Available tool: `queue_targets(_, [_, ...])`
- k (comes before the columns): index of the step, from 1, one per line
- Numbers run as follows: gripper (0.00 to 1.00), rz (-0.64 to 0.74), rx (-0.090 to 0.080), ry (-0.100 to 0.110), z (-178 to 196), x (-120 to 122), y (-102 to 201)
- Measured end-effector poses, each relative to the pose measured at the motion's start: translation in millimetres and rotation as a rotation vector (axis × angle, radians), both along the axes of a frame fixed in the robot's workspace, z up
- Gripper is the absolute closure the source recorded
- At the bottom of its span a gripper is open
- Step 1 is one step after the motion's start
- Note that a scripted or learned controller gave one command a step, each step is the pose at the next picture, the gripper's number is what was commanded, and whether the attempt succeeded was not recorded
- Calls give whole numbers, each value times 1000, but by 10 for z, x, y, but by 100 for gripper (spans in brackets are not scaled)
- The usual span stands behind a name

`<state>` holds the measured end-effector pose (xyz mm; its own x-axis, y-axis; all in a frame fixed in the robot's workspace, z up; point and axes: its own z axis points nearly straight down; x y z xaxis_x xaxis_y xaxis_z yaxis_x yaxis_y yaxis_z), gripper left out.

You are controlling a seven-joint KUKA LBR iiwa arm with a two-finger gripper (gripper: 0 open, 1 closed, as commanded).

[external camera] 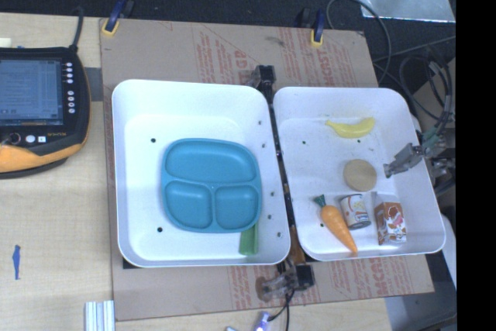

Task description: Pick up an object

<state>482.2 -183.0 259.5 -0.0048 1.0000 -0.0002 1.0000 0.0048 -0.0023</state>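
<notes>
- One gripper enters at the right edge of the right bin, low over its right wall; we cannot tell from this view how it is set, and we see nothing held in it.
- Nearest to the gripper, just to its left and slightly toward the front, we note a round tan disc lying flat on the bin floor, apart from the tool.
- Toward the back and to the left of the gripper lies a yellow banana, lengthwise across the bin, near the rear wall.
- In front of the gripper, near the bin's front-right corner, stands a small brown-and-white carton.
- Just left of the carton we record a small tin can on its side, its open end to the left.
- Just beside the can, further from the tool, an orange carrot with a green top lies aslant, its tip pointing to the front wall.
- Well away to the left of the gripper, the left bin carries a blue divided plate with three compartments.
- At the plate's front-right edge, a green object lies against the bin's front wall; we cannot say what it is.
- Farthest from the tool, beyond the left bin, a control pendant with a lit screen rests on the bench.
</notes>
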Motion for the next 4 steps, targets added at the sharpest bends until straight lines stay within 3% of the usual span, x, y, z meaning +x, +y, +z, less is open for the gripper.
queue_targets(1, [0, 2, 0, 2, -1008, 237, 358])
queue_targets(2, [0, 2, -3, -5, -1653, 681, 299])
queue_targets(3, [100, 3, -7, -6, -1541, 687, 278])
queue_targets(4, [0, 4, -7, -6, -1541, 686, 278])
